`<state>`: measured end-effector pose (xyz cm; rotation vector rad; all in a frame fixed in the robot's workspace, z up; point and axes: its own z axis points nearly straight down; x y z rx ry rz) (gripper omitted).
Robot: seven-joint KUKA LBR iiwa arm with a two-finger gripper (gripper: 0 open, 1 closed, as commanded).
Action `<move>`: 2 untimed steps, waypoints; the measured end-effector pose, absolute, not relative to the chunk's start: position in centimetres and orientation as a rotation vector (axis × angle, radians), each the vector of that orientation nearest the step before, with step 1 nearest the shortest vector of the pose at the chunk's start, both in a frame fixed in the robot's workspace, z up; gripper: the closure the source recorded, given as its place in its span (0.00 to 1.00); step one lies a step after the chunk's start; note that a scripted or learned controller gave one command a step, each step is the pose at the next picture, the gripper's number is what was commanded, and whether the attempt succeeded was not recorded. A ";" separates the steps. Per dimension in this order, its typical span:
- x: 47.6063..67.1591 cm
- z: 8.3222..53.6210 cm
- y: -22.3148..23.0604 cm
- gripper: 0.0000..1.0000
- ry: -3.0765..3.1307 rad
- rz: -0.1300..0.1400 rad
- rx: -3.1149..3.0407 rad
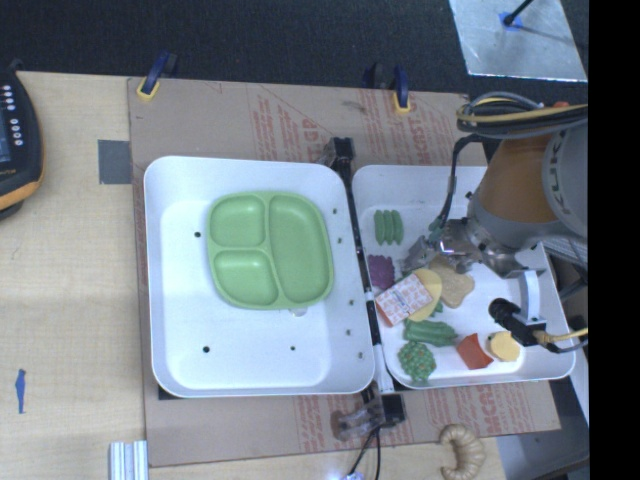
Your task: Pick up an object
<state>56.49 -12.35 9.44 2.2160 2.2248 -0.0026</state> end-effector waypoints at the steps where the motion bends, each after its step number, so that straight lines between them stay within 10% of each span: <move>1: 49.5 9.4 -13.6 0.00 2.221 0.000 2.215; 2: 49.8 10.6 -13.7 1.00 2.222 -0.002 2.209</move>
